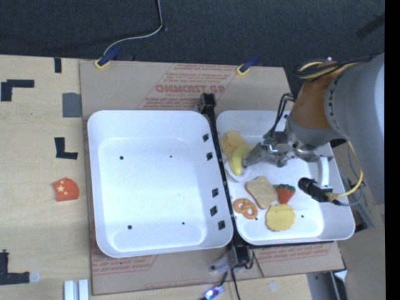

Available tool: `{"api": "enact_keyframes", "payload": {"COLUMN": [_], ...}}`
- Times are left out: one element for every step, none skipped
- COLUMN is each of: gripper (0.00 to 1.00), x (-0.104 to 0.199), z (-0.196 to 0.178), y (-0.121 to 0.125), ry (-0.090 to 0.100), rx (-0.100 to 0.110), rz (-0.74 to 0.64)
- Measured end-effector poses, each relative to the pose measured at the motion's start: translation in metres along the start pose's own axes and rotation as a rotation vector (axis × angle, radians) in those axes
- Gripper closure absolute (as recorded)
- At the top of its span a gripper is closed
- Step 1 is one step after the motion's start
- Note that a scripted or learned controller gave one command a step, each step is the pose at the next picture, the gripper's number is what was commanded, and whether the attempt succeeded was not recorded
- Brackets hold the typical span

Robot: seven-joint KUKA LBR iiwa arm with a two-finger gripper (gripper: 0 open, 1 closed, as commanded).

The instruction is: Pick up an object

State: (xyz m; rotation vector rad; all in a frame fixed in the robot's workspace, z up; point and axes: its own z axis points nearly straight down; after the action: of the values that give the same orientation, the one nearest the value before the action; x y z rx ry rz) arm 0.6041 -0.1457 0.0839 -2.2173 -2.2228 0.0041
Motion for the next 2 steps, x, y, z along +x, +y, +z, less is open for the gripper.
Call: {"api": "enact_keyframes", "payload": {"gripper": [0.0,1.0], "x": [0.111,0.126], "z": [-0.066,-0.077], "y": [-0.038,-0.036], "ry": [-0.001,0.023], "rx": [0.0,0.003], "rz": [0.003,-0.011]}}
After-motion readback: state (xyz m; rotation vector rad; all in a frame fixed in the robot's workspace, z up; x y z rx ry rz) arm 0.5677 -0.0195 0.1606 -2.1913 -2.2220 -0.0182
